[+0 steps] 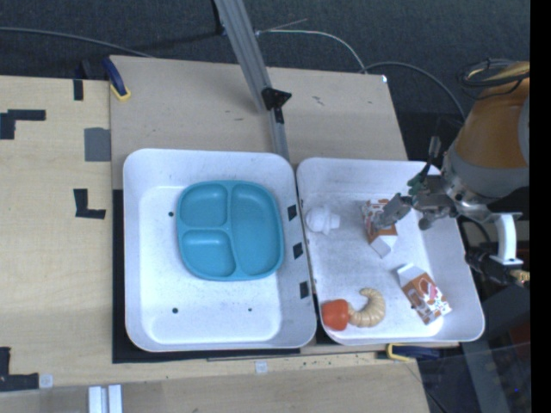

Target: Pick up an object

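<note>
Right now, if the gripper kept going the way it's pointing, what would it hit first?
Probably the small brown and white carton in the right bin: the gripper points left and down at it. Depth is unclear, so contact can't be judged.

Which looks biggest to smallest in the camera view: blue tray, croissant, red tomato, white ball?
1. blue tray, by far the largest
2. croissant
3. red tomato and white ball, which look about alike, too close to rank.
</note>
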You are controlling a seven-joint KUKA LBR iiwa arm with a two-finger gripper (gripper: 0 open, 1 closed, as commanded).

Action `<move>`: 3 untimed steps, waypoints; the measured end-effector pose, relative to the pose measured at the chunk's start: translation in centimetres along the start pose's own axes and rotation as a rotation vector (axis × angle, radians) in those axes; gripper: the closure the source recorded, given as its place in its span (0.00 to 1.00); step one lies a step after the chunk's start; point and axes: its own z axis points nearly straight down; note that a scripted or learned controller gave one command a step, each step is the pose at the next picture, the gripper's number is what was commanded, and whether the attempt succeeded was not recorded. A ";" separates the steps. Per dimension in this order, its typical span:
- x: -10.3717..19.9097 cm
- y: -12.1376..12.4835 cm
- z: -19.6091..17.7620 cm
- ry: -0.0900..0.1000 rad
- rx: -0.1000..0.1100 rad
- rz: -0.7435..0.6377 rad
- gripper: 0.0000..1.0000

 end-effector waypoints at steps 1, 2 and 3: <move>-0.9 0.2 5.7 0.000 0.001 0.002 0.00; -0.3 0.5 10.3 0.000 0.000 0.000 0.00; -0.3 0.6 9.0 0.001 -0.003 -0.001 1.00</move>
